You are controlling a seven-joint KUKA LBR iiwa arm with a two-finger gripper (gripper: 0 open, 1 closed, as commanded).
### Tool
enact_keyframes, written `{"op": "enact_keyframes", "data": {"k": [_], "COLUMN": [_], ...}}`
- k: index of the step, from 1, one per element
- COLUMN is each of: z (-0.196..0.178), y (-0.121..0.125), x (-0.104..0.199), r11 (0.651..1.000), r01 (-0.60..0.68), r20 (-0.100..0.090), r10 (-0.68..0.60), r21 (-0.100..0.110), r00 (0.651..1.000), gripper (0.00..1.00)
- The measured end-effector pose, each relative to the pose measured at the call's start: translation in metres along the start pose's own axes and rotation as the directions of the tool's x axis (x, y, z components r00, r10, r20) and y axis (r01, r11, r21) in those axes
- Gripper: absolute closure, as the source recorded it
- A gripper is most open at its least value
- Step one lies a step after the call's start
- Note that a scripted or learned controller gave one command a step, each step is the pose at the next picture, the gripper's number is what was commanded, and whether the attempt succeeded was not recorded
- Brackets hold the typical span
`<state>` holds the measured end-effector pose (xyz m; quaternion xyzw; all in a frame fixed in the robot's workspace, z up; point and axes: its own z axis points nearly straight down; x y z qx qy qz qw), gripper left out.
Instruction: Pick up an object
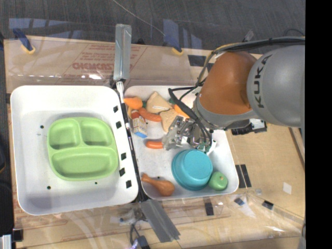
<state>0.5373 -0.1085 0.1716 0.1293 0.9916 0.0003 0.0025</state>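
Note:
The right bin (pixel 231 166) holds toy food: an orange carrot (pixel 134 102), a tan bread piece (pixel 157 102), a second tan piece (pixel 168 119), a small red sausage (pixel 154 144), a brown drumstick (pixel 158 185), a green apple (pixel 218 180) and a teal bowl (pixel 192 168). A small box (pixel 138 124) lies by the bin's left wall. My gripper (pixel 182 135) hangs over the middle of this bin, just above the teal bowl and right of the red sausage. The grey and orange wrist hides the bin's upper right part.
The left bin (pixel 26 118) contains a green divided plate (pixel 81 148). A grey metal bar (pixel 122 53) stands at the back between the bins. Clips and tape lie along the front edge of the bench.

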Motion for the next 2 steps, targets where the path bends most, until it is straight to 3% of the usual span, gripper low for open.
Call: {"op": "enact_keyframes", "data": {"k": [1,2], "z": [-0.036,-0.019], "y": [-0.028,0.037], "x": [0.054,0.008], "r11": [0.933,0.756], "r01": [-0.359,-0.655], "r20": [-0.005,-0.004], "r10": [0.359,0.655], "r21": [0.003,0.005], "r00": [0.933,0.756], "gripper": [1.00,1.00]}}
